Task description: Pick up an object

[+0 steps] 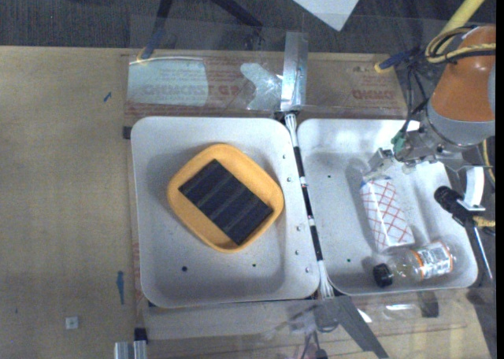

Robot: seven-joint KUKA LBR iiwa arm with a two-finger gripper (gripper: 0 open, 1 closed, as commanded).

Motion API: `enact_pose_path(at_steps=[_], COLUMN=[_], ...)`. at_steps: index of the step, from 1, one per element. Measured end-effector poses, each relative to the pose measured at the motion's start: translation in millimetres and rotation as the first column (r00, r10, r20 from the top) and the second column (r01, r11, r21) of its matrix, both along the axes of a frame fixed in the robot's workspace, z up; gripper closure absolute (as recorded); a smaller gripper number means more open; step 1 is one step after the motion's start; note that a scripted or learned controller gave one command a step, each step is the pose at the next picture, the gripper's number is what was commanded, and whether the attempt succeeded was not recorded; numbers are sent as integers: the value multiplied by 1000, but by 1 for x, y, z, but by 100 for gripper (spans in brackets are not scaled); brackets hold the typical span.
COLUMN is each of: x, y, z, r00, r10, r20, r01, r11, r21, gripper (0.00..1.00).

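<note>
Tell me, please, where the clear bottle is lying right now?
The clear bottle lies on its side in the right bin, near its front edge, just below the red-and-white packet.

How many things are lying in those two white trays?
3. A yellow dish with a dark slatted insert in the left tray; a red-and-white packet and a clear bottle in the right tray. The arm may hide more.
</note>
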State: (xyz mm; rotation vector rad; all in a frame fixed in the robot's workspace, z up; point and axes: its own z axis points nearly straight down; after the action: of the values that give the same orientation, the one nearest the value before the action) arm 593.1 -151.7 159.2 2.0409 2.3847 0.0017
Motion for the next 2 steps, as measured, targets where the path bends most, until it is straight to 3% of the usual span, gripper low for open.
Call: enact_pose_path(at_steps=[1, 2], x=[-21, -21], y=[20, 17], z=[-65, -54], r00=[990, 991], r10=[139, 134], r20=[16, 20], r01=[-139, -134], r11=[990, 991], r21=[-5, -5], gripper=[0, 100])
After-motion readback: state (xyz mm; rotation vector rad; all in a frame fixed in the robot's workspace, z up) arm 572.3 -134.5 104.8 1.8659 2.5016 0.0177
